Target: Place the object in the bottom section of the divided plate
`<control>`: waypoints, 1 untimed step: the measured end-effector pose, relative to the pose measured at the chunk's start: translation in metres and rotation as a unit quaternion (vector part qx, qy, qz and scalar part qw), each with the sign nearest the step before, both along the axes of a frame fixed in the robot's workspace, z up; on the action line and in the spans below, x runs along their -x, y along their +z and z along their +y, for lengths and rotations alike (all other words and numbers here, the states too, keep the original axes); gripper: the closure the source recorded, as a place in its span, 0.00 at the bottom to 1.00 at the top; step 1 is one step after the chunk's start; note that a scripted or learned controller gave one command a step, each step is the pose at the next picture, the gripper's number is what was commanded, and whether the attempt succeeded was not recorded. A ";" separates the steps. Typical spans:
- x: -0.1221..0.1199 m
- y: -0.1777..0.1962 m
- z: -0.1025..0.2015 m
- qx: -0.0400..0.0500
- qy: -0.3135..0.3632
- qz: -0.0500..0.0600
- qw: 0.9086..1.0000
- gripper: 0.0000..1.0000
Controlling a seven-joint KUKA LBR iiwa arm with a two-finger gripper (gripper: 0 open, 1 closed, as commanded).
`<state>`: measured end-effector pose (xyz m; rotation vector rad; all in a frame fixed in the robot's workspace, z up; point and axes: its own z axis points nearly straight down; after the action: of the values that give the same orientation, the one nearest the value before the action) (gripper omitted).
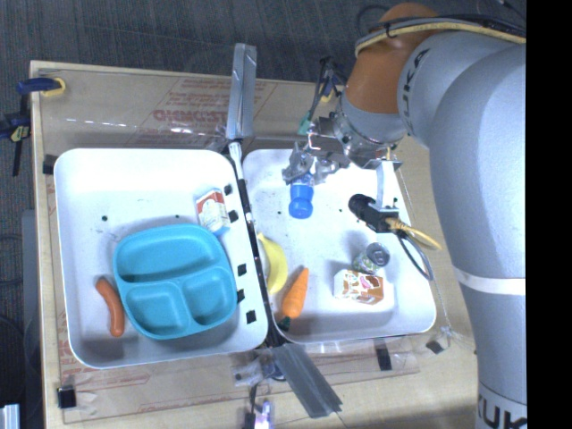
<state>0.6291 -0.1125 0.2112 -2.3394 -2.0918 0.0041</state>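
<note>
Gripper (304,170) stands at 12 o'clock in the right bin (420,307), directly above the blue object (300,200); whether it is clamped on it cannot be told. The divided plate (174,280) lies in the left bin (80,239). Risk: an insecure hold would drop the object crossing the divider

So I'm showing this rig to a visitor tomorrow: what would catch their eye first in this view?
Probably the big grey arm with its orange band, reaching in from the right, its gripper just above a small blue object in the right bin. Next, the bright blue divided plate in the left bin, with a sausage lying beside its left edge.
</note>
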 end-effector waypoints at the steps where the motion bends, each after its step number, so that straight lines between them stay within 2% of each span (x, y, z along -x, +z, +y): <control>1: 0.047 -0.021 0.073 0.000 0.059 0.000 0.998 1.00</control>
<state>0.5822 -0.0395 0.1906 -2.2111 -2.2272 0.0052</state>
